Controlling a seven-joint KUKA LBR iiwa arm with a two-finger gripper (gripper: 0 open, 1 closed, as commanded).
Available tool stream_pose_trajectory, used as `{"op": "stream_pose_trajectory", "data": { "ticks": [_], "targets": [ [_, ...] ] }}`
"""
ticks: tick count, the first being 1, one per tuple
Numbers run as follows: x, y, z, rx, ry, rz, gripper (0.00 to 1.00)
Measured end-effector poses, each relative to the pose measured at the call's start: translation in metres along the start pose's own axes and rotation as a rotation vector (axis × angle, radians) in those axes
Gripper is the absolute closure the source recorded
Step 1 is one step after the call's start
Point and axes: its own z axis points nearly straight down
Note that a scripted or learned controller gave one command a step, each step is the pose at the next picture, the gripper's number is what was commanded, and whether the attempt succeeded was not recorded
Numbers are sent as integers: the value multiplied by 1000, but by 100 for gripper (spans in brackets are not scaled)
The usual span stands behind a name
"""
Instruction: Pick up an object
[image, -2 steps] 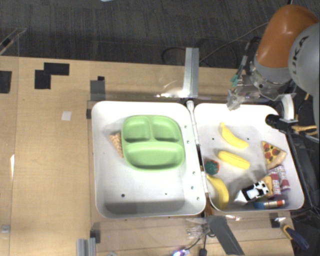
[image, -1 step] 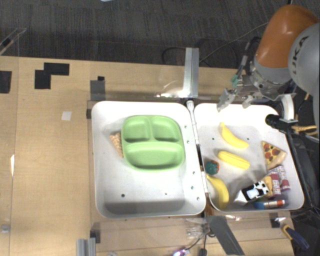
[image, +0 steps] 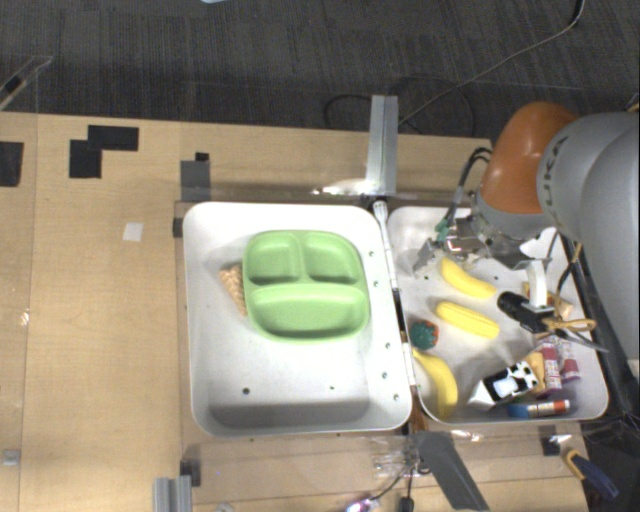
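My gripper (image: 447, 248) hangs low over the back left part of the right bin (image: 597, 392), just above and behind the upper end of a yellow banana (image: 468, 280). Nothing shows held in it. A second banana (image: 467, 319) lies just in front of the first. The third banana (image: 440, 378) curves along the bin's left wall near the front. Between these two sits a small green ball with a red patch (image: 424, 335). A black-and-white patterned item (image: 515, 382) and a blue and red marker (image: 535, 408) lie at the bin's front right.
The left bin (image: 210, 400) holds a green divided tray (image: 303, 283) with a tan item (image: 233, 287) poking out from under its left edge. A metal post (image: 383, 150) stands behind the divide between the bins. Small reddish containers (image: 558, 365) crowd the right bin's right side.
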Motion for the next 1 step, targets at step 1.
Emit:
{"op": "stream_pose_trajectory", "data": {
  "ticks": [1],
  "targets": [
    [33,-15,-91,0,0,80,0]
  ]
}}
